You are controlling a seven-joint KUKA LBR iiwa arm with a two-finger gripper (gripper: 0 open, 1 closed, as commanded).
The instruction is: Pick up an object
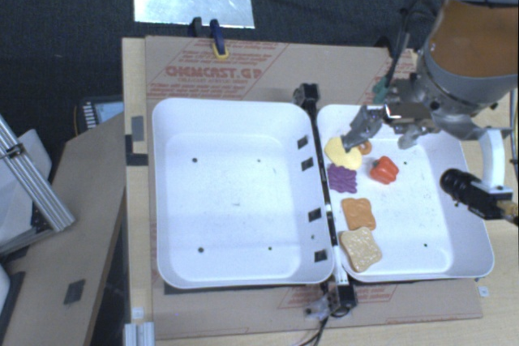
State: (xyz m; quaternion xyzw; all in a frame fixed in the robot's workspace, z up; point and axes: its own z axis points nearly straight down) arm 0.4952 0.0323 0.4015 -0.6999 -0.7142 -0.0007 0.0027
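Note:
Several toy foods lie in the right bin [454, 255]: a yellow piece [339, 153], a small orange piece [366, 147], a red-orange pepper [385, 169], a purple bunch [342, 178], an orange-brown slab [358, 213] and a tan toast slice [361, 249]. My gripper [382, 135] hangs over the back of this bin, open. Its left finger [357, 130] overlaps the yellow piece's upper edge. Its right finger [409, 134] is above and right of the pepper. Nothing sits between the fingers.
The left bin [235, 190] lies beside the right one, separated by a black-clipped divider [318, 174]. A black cylinder [466, 190] on the arm juts over the right bin's right side. Cardboard lies under both bins.

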